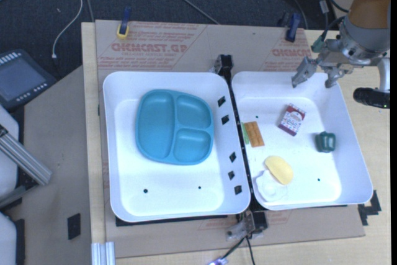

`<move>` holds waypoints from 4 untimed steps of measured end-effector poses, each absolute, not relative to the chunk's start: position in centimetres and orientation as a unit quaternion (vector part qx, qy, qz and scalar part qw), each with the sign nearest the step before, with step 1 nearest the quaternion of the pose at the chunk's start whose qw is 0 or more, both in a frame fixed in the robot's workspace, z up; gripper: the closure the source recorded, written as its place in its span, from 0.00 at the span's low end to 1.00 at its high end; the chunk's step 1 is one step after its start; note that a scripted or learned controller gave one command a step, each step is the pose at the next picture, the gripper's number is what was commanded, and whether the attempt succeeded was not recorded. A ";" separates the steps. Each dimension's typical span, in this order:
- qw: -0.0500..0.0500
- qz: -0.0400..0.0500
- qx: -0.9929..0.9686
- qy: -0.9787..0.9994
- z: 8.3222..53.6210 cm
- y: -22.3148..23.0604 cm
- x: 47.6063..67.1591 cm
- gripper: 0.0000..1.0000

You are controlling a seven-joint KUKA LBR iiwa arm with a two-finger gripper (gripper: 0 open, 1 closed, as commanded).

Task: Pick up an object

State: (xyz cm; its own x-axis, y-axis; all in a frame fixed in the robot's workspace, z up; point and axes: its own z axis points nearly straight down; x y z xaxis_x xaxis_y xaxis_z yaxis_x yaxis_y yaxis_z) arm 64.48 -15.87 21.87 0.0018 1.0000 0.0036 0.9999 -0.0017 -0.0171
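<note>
Camera view showed the hand (317,76) hovering over the right bin's (353,152) far rim, fingers apart, nothing between them. Approach step, no grasp yet. Candidates lay in that bin: red packet (291,119) nearest, green object (325,141) by the right wall, orange block (252,133) by the divider, yellow object (279,169) on a white piece (268,187). Blue tray (174,126) sat in the left bin (118,152). Next move likely called for descending over the red packet and straddling it before closing.

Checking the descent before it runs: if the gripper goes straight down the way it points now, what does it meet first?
Probably bare floor at the far end of the right bin; the open gripper hangs above there, though depth is uncertain.
</note>
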 end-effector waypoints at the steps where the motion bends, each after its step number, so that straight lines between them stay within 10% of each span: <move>1: 0.002 0.001 -0.707 -0.708 22.6 -15.8 64.7 0.00; 4: 0.004 0.002 -0.707 -0.707 8.1 -16.6 63.9 0.00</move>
State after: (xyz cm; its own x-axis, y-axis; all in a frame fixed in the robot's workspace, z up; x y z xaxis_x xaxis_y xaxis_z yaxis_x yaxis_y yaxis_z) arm 63.93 -16.58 8.11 -0.0009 1.0000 0.0022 1.0000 0.0010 -0.0081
